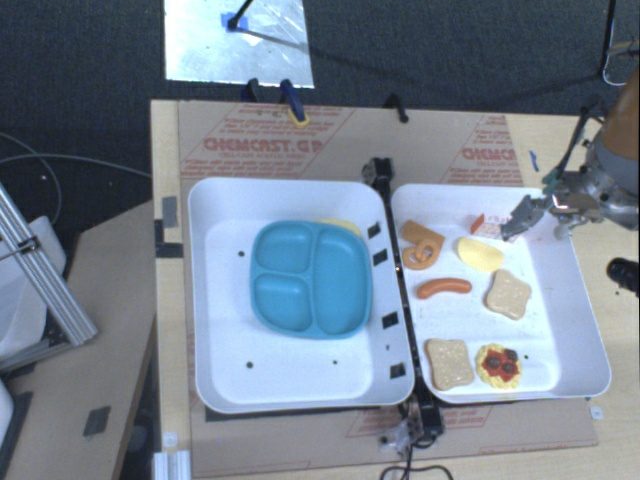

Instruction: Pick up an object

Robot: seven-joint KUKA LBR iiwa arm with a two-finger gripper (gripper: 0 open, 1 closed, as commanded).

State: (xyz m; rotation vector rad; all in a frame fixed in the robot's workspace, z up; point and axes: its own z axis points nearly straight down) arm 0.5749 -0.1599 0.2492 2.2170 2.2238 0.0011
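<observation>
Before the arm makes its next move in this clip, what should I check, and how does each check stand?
1. End effector over the right bin: ok, near its upper right corner.
2. Object between its fingers: not ok, none visible.
3. Nearest targets free: ok, the yellow piece and small red piece lie apart from it.
4. Items separated: ok, sausage, toast slice, cracker and pizza lie apart.
5. Blue divided plate in the left bin: ok, away from the arm.
</observation>
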